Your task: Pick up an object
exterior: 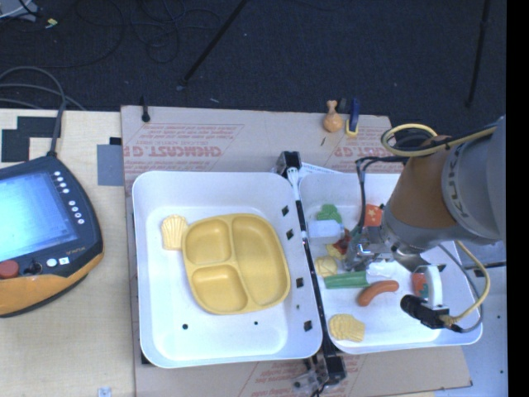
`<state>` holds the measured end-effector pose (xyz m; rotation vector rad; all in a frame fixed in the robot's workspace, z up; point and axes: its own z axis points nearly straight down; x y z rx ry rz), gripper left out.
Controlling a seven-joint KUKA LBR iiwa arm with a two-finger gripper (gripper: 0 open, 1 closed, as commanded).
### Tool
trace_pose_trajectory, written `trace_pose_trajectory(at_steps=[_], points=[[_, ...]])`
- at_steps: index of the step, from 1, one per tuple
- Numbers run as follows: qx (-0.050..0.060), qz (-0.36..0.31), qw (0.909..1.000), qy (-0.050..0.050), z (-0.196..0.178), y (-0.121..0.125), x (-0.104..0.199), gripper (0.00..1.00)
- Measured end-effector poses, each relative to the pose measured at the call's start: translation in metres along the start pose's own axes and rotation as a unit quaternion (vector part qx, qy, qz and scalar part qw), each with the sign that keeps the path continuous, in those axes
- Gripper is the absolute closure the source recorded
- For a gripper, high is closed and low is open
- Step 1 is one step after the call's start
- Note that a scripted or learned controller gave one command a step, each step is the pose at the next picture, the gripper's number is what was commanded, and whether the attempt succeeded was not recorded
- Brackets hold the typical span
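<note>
My gripper [356,255] hangs low in the right bin [397,336], just above a green stick [345,280] and next to a pale yellow piece [326,265]. A small red and yellow item [340,245] lies just to its left. An orange-brown sausage [378,291] lies to its lower right. Farther back sit a green toy [329,213] and an orange-red piece [374,215]. A yellow ridged piece [347,327] rests near the bin's front edge. The wrist hides what lies directly beneath it.
The left bin [157,304] holds a yellow divided plate [235,263] and a pale shell-shaped piece [173,231]. A red item [420,281] lies under the arm's cable at right. A control pendant [41,238] sits off the bench at far left.
</note>
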<state>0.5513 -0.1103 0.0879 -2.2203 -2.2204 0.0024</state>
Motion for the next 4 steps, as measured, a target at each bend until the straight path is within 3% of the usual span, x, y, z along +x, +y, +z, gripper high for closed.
trace_pose_trajectory(at_steps=[1,2,3,4], points=[[0.0,0.001,1.0,0.001,0.0,0.009,-0.004,1.0],[0.0,-0.002,1.0,0.002,-0.104,-0.043,0.058,1.0],[-0.003,-0.003,1.0,0.001,-0.202,-0.073,0.098,1.0],[-0.002,-0.003,1.0,0.001,-0.266,-0.076,0.141,1.0]])
